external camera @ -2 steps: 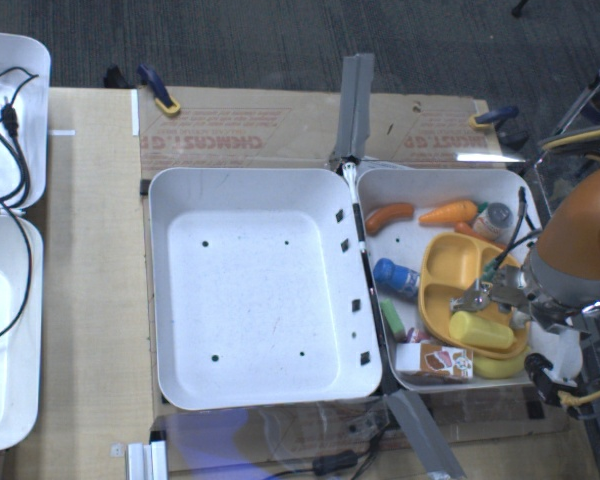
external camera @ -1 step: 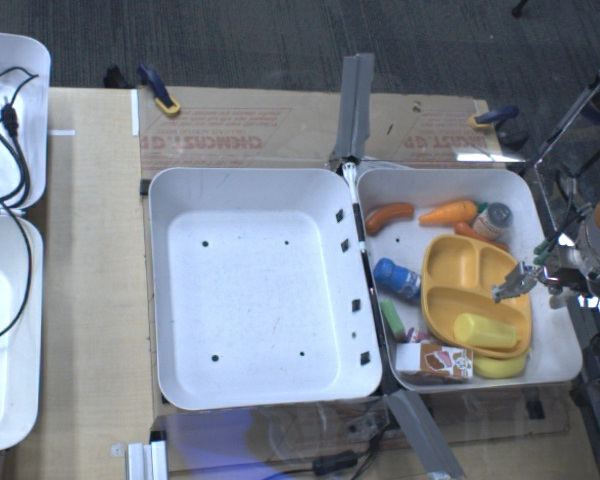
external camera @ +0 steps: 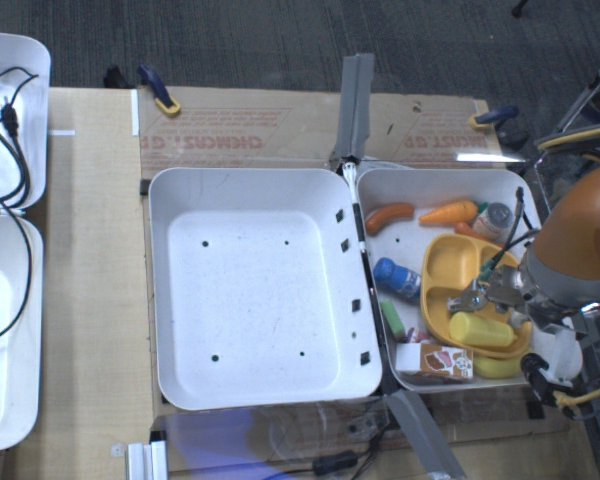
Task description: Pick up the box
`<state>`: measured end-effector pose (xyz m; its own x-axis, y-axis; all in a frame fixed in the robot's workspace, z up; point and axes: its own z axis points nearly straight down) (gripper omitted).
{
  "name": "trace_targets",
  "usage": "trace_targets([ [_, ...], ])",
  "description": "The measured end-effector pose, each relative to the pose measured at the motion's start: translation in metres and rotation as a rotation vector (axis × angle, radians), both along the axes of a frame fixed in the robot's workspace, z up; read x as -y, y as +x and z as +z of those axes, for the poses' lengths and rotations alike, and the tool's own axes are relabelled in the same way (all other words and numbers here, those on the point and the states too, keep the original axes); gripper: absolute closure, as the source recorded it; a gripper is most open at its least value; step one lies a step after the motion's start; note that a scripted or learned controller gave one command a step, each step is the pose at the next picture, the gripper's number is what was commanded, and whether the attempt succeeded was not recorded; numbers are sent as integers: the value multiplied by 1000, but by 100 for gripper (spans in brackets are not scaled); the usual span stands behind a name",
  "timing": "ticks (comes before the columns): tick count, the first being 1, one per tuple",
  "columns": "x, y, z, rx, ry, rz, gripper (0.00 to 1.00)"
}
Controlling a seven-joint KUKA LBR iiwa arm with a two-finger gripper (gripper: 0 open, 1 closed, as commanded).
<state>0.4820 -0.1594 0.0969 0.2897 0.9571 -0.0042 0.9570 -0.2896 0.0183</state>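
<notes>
Camera view, arm (external camera: 580,238) bent low over right bin (external camera: 435,180), claw (external camera: 477,298) above box (external camera: 446,361)

Left bin (external camera: 180,268): floor bare, open from above.
Right bin (external camera: 435,178): crowded.
Box (external camera: 447,361): at front wall, green stick (external camera: 391,318) just left, yellow dish (external camera: 460,278) and banana (external camera: 495,366) close by; little side room.
Hand (external camera: 483,293): low over the dish, arm (external camera: 580,238) covering the bin's right part.
Back corner: carrot (external camera: 448,212), sausage (external camera: 390,215), bottle (external camera: 398,279) along the left side.
</notes>
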Motion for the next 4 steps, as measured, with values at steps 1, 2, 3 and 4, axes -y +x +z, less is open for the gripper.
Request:
trace_targets([
  [1, 52, -3, 143, -13, 5, 63, 0],
  [2, 19, -5, 18, -20, 9, 80, 0],
  [3, 45, -3, 171, -16, 7, 11, 0],
  [4, 4, -4, 15, -17, 8, 107, 0],
])
